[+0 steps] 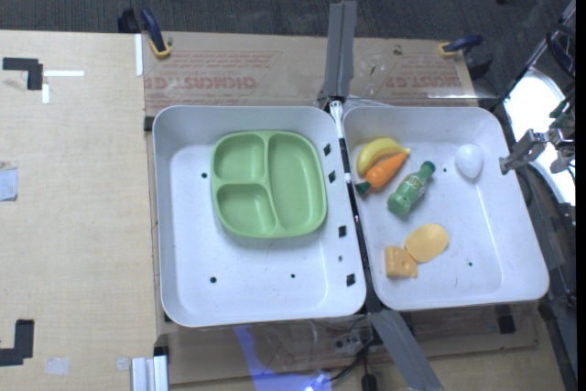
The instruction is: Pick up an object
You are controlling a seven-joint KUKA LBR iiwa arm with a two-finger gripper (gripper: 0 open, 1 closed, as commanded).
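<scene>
The right bin (pixel 513 224) holds several small objects. A yellow banana (pixel 377 150) lies at its upper left, with an orange carrot (pixel 385 168) against it. A green bottle (pixel 409 189) lies tilted near the middle. Toward the back right rests a white egg-like ball (pixel 469 160). Near the front are a round yellow chip (pixel 427 243) and an orange cheese-like wedge (pixel 399 262), which touch each other. A green three-compartment plate (pixel 269 184) sits in the left bin (pixel 183 279).
A grey divider bar (pixel 341 50) rises behind the seam between the bins. A grey metal piece (pixel 529 149) pokes in over the right bin's right rim; what it belongs to is unclear. Blue and orange clamps (pixel 151 32) hold the back board.
</scene>
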